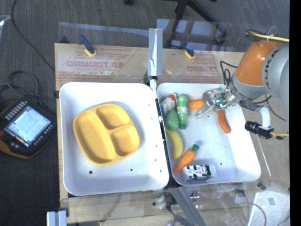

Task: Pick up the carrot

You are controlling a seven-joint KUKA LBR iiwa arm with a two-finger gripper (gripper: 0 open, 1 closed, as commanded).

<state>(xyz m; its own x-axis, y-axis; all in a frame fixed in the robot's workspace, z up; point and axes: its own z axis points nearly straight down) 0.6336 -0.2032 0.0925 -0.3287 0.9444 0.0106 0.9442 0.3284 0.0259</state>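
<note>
Two orange items could be confused: the carrot (185,158) lies near the right bin's (244,166) front edge beside a banana (176,143), while the gripper (212,105) hangs toward the back edge, near a sausage (224,121). I cannot tell its fingers' state. A descent there likely misses the carrot.

Even, fairly bright light from overhead washes the two white bins (207,173) nearly to glare. Left of the pincer (207,108), the yellow tray (107,133) casts only a soft, short shadow. Detail is slightly soft and grainy throughout; the dark floor (28,32) stays dim.
</note>
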